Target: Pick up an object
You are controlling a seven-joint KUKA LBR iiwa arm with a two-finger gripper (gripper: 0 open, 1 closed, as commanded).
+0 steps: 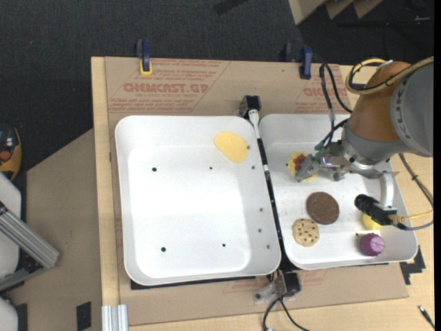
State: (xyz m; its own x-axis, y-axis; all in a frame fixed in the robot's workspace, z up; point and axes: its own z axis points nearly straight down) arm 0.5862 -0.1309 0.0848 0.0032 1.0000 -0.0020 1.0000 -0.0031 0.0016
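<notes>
**Gripper down at red-and-yellow object, grasp not confirmed**

You have the gripper [311,169] low in the right bin [341,248], in its upper-left part, right beside a small red-and-yellow object [298,163]. From this slant you can't tell whether the tool is spread or pressed together. Nothing shows the object pinched, so don't log a hold. The object lies near the bin's left wall, close to the ridge [265,185] where the two bins meet.

What could go wrong, as a judgement:
- The object is small and partly hidden by the tool. If the tool closes off-centre, it likely nudges the object away rather than catching it.
- The wall is close. A push to the left could wedge the object against the ridge, or the tool could scrape the wall.
- The object looks irregular, so it may roll or tilt on contact and slip free on the lift.

The other candidates are well apart from the tool. In the right bin there are a dark brown disc [322,207], a speckled cookie [305,232] and a purple object [372,244]. A yellow oval piece [231,145] lies in the left bin [186,205]. The two cookies lie flat, so they probably give little edge to grip.
</notes>
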